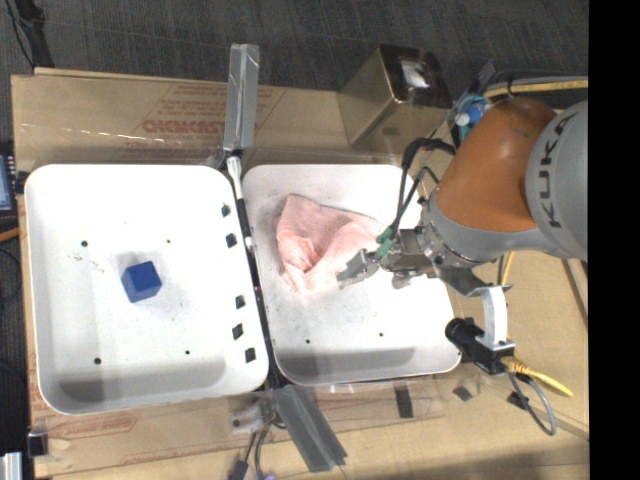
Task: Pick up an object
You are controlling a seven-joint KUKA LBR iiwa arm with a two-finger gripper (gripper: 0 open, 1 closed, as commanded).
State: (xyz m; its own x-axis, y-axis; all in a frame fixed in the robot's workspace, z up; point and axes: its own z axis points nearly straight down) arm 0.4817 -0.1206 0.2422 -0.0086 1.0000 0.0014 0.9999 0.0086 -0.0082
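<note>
White plastic forms the two shallow bins we are viewing from above: the left bin (60, 368) is holding a small blue cube (141, 280), and the right bin (340, 363) is holding a crumpled pink cloth (312, 240). We are seeing the gripper (352, 268) touching the cloth's right edge; whether its fingers are spread or closed, we cannot tell. Farther back, a cardboard sheet (130, 118) is lying under the bins.

We see even, bright overhead light, with the two white bins (60, 268) nearly washed out. Soft grey shadows pool along their lower walls toward the bottom of the frame. The dark floor (300, 8) at the top stays dim. Fine detail looks slightly soft and grainy throughout.
</note>
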